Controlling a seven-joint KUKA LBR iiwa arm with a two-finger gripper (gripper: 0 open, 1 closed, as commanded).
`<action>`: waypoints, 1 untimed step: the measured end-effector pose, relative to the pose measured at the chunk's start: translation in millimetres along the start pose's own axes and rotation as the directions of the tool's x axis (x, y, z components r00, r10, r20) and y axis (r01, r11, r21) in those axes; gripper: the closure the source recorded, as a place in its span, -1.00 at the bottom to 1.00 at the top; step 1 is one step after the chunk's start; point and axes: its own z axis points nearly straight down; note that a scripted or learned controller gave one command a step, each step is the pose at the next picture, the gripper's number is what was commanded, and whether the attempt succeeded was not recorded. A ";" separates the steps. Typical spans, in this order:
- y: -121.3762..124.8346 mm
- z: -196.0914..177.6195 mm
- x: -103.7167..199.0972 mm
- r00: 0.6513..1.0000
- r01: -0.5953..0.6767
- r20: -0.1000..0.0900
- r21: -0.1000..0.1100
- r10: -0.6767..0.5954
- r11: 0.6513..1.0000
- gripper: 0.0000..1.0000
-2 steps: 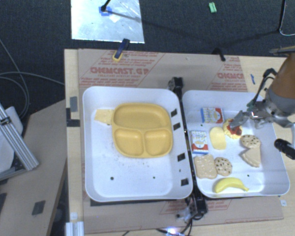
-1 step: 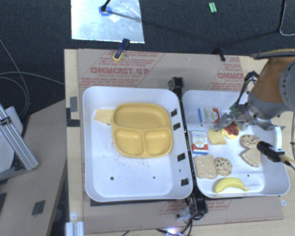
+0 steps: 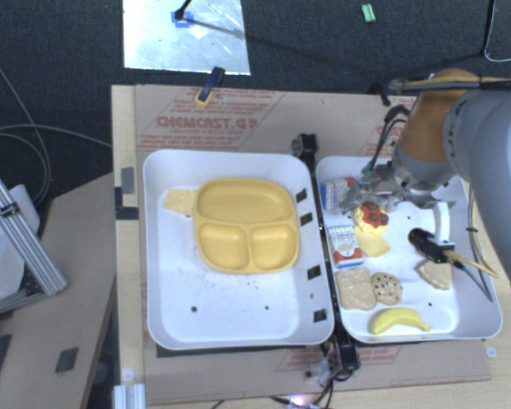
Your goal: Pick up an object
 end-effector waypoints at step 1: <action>0.7 -12.7 -4.2 1.000 -0.004 0.002 -0.005 0.004 1.000 1.00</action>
